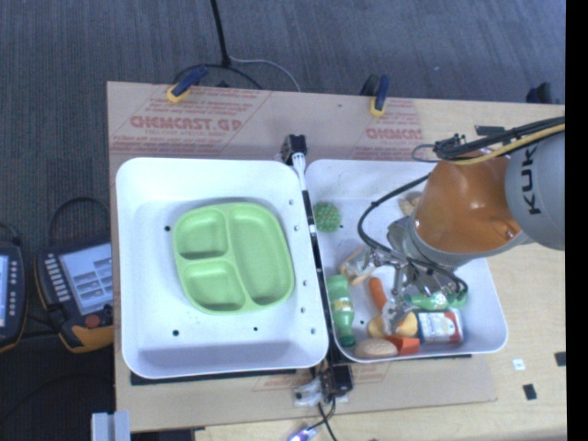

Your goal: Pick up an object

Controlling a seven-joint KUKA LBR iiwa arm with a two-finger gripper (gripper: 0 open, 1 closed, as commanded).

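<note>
White plastic makes up 2 shallow bins on a brown board. At centre left, the left bin (147, 200) holds a glossy light-green tray (234, 255) with 3 compartments. At lower right, the right bin (487, 324) holds a spiky green ball (326, 215), a green bottle (340, 307), a carrot (378, 292) and a red-labelled bottle (439, 327). The gripper (404, 312) hangs just above the carrot and red-labelled bottle; I cannot tell its jaw state.

A robotics lab: a clamped board (303, 127) on grey carpet bears two white bins (129, 246), with a teach pendant (78, 288) and cables left of the board.
</note>
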